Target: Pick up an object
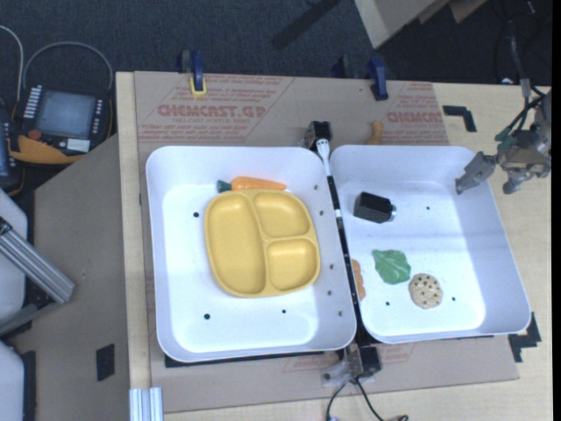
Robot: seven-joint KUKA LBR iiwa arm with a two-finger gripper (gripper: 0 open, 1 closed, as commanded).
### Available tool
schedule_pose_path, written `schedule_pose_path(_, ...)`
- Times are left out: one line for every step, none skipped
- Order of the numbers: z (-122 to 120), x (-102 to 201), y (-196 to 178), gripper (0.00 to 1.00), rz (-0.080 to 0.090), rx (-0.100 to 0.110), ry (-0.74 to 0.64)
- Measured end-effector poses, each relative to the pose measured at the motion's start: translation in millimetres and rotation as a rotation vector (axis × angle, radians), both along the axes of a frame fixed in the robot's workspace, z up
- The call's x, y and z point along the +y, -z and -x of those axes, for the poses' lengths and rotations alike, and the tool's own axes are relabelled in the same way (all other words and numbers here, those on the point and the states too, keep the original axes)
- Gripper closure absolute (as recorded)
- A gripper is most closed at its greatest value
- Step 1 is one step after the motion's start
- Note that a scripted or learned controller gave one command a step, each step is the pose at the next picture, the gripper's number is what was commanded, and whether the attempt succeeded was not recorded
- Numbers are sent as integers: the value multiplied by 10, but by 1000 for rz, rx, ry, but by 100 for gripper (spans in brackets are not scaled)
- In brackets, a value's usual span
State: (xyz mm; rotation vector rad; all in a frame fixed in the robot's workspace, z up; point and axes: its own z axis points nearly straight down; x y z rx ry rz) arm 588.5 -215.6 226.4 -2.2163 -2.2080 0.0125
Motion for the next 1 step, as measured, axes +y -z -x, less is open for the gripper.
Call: schedule_pose_path(-30, 8, -83, 0, 4, -14, -4)
